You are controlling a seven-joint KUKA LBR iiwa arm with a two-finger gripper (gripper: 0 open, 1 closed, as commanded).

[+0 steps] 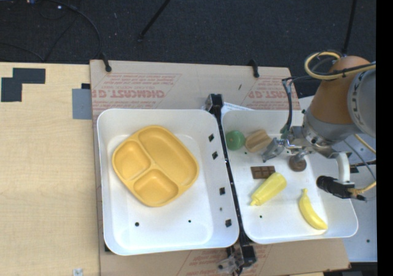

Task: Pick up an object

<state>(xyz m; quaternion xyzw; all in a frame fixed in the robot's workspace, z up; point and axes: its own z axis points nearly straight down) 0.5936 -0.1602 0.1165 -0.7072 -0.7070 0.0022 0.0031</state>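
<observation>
Camera view looks down on the right bin (344, 232), where every candidate for the pick lies loose and none is lifted. Nearest the gripper (276, 149) is a tan, bread-like piece (258, 140), just at its 9 o'clock, with a green ball (235, 140) touching or almost touching that piece further toward 9. At the gripper's 6 o'clock lies a small brown chocolate-like block (263, 172), and just beyond it a yellow squeeze bottle (269, 189) on its side, tilted. A banana (311, 210) rests at about 4 o'clock, near the bin's lower right corner, and a small dark round thing (298, 164) sits at 3 to 4 o'clock, close by.

The gripper hangs low among these, probably to settle on the tan piece or the block, since both are within easy reach. Whether its pincer is spread or pressed together I cannot tell; nothing is seen pinched.

The left bin (123, 232) holds a yellow divided tray (155, 164), lying flat and well apart from the arm (334, 100), which reaches in from 3 o'clock.
</observation>
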